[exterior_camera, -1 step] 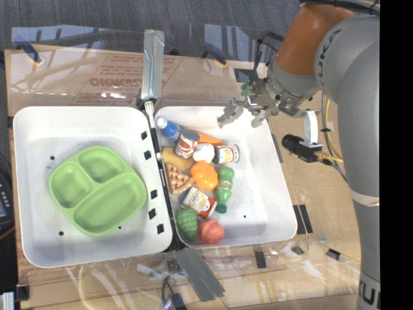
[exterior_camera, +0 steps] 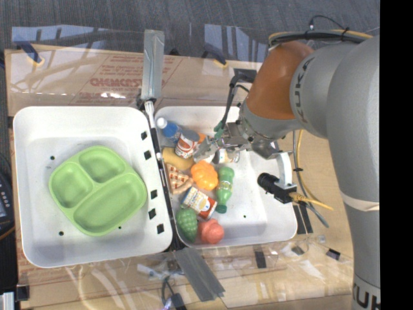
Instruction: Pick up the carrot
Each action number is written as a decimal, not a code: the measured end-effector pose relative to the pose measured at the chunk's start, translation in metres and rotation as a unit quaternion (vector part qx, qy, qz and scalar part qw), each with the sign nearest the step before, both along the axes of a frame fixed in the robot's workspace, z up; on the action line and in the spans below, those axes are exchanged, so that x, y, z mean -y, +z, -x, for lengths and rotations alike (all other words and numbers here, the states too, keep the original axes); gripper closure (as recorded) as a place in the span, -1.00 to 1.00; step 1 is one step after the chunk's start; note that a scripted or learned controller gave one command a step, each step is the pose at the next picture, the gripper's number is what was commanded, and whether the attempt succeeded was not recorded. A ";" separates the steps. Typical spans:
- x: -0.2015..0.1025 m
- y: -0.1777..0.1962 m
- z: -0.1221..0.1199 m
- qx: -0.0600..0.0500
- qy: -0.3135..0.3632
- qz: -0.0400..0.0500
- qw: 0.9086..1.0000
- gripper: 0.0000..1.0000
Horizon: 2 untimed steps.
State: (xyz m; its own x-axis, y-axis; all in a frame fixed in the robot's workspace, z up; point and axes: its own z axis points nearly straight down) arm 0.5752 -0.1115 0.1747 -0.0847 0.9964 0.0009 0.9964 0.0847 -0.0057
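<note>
My gripper is low over the crowded right bin, near the carrot.

The carrot [exterior_camera: 202, 137] shows as a small orange sliver at the back of the right bin [exterior_camera: 258, 221], just beside the red-and-white can [exterior_camera: 186, 144] and half hidden under my gripper [exterior_camera: 219, 148]; I cannot tell whether my tool is wide, narrow or holding anything. Just in front lie an orange pepper [exterior_camera: 204, 175], a green bottle [exterior_camera: 225, 185], a pizza slice [exterior_camera: 176, 175], a small carton [exterior_camera: 199, 202], a green strawberry-like piece [exterior_camera: 188, 223] and a pink ball [exterior_camera: 211, 232]. A blue-capped bottle [exterior_camera: 167, 128] stands at the back left corner. In the left bin [exterior_camera: 39, 237] rests a green divided plate [exterior_camera: 98, 189].
</note>
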 end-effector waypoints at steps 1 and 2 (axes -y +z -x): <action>-0.014 -0.078 -0.003 0.007 0.005 0.002 1.000 -1.00; -0.015 -0.071 -0.001 0.003 0.008 0.001 1.000 1.00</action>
